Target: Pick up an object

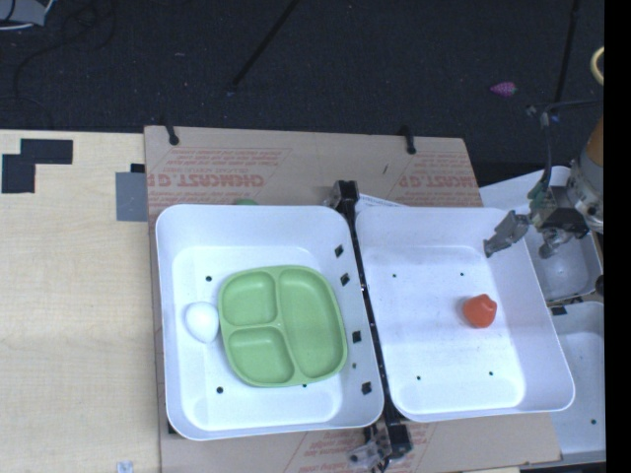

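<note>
Red ball [480, 310] sits alone in right bin [434, 392], right of centre, well apart from walls. Looks small, round, light; likely smooth, so may roll or squirt out under pinch. Best bet: straddle widest middle from above, squeeze evenly. End effector [513, 230] hovers at bin's far right rim, near ball but not touching; open or closed, cannot tell, too small and blurred. Arm cut off at right edge. Left bin [187, 235] holds green tray [281, 323], white egg [202, 321] touching tray's left side.
</note>
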Controlling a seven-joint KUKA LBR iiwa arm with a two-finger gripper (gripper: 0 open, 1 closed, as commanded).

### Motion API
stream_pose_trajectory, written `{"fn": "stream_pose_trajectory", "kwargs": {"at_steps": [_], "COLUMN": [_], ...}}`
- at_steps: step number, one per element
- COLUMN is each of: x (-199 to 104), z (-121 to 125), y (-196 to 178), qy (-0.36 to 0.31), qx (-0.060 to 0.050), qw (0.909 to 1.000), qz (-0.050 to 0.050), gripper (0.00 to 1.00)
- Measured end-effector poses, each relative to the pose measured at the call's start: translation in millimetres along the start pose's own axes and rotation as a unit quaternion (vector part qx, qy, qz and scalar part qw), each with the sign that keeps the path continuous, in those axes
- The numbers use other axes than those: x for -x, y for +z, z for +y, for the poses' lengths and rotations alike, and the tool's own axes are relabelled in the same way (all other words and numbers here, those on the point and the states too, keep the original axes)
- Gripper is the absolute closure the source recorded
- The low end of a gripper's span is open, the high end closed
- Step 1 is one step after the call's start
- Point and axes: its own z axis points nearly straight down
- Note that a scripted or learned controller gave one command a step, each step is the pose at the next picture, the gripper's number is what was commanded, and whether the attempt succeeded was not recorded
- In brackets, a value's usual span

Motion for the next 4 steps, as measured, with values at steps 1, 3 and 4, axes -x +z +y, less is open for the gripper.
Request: {"fn": "stream_pose_trajectory", "kwargs": {"at_steps": [1, 3, 4], "x": [-0.2, -5.2, 0.8], "z": [2.0, -10.7, -13.0], "y": [-6.7, 106.8, 168.3], "qy": [-0.001, -0.001, -0.001], "qx": [0.006, 0.003, 0.003], "qw": [1.0000, 1.0000, 1.0000], "qz": [-0.001, 0.000, 0.000], "gripper": [0.00, 0.00, 0.00]}}
